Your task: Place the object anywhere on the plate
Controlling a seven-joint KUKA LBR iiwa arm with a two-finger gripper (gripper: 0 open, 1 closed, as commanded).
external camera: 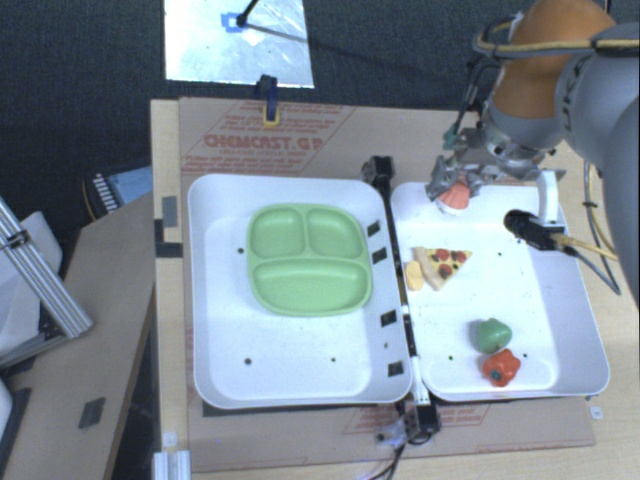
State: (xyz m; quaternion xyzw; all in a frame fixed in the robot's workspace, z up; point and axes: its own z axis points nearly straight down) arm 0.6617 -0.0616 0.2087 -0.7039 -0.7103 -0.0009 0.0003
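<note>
My pincer [455, 190] hangs in the upper right of the frame, over the far edge of the right bin [560, 298], pinching a small orange-red object [456, 198] between its fingers. The green plate [308, 259] with three compartments lies in the left bin [215, 318], left of centre, well apart from what I hold. Below my pincer, in the right bin, lie a pizza slice [442, 264], then a green pepper [491, 334] touching a red pepper [501, 367] near the lower right.

Bench [130, 268], tan top: two white bins side by side, left bin [215, 368], right bin [570, 308], touching.
</note>
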